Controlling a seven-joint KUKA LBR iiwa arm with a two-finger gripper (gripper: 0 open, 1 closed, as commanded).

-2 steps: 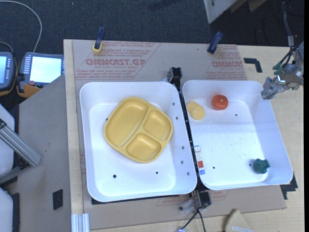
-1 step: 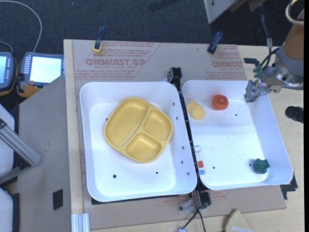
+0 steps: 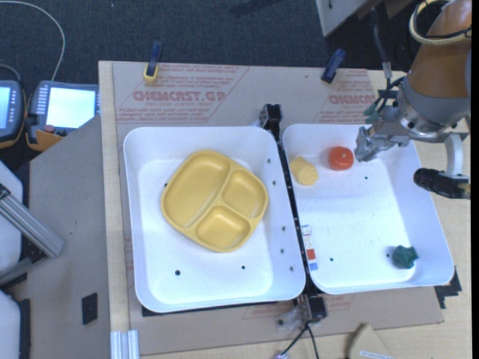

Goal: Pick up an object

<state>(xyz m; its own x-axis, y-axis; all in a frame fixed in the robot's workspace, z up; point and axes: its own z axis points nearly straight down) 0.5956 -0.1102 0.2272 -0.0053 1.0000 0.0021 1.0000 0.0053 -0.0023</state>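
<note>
Jaw state of the gripper (image 3: 364,149) is unclear. It hangs just beside a red ball (image 3: 340,158) in the right bin (image 3: 374,223), near a yellow piece (image 3: 304,171); green object (image 3: 405,256) lies apart.

From my seat the feed is bright and evenly lit from overhead, and the two white bins (image 3: 359,271) come close to washing out, with only soft, short shadows along their walls. The yellow divided plate (image 3: 215,200) carries a mild sheen. Focus is a little soft throughout, and the dark floor (image 3: 187,13) loses detail.
</note>
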